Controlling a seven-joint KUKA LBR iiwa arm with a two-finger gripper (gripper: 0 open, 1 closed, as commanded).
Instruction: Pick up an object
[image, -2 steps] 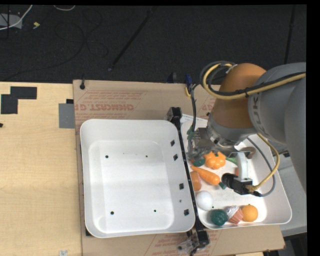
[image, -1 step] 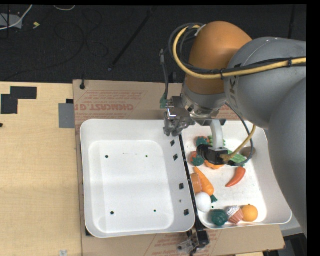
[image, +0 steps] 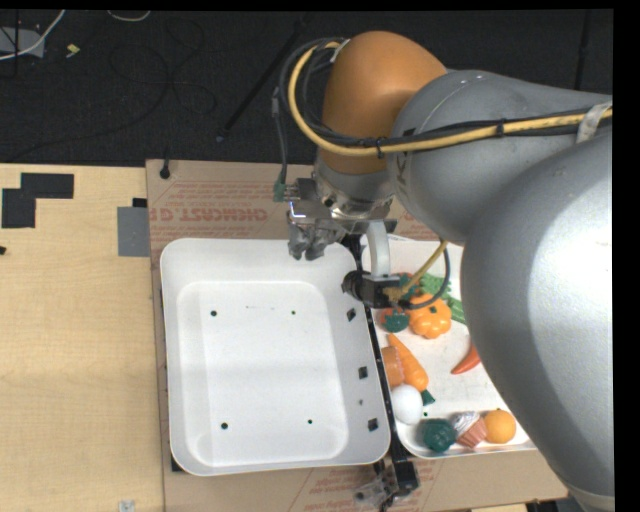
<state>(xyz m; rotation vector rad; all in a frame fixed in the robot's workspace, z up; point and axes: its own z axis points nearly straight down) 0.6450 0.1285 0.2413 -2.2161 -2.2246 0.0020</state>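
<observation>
Every toy worth picking lies in the right bin (image: 445, 385). At its 12 o'clock end there are green leafy pieces (image: 443, 290), and just below them sits a ribbed orange pumpkin (image: 432, 319). A carrot (image: 406, 364) lies slantwise against the left wall around 9 o'clock, with a red chili (image: 467, 360) across from it towards 3 o'clock. Below the carrot is a white egg (image: 406, 404). Along the 6 o'clock rim there is a dark green lump (image: 437, 435) and an orange ball (image: 499, 427) near it.

The gripper (image: 308, 243) hangs over the far rim of the left bin (image: 260, 370), at about that bin's 1 o'clock. From this angle it is a clump of grey metal, and I cannot tell whether it is spread or closed. I can make out nothing gripped in it, and the toys all lie apart from it in the other bin. Above it the arm (image: 500, 200) bulks in from 3 o'clock, grey, with its orange band (image: 380, 80) and a yellow cable looped round.

The two white bins sit side by side on a sheet of brown cardboard (image: 220, 205) with printed lettering. The cardboard lies on a pale wood bench (image: 70, 350), which has black and grey patches near its 10 o'clock part. Beyond the bench, towards 12 o'clock, the floor (image: 150, 80) is dark, with cables trailing across it.
</observation>
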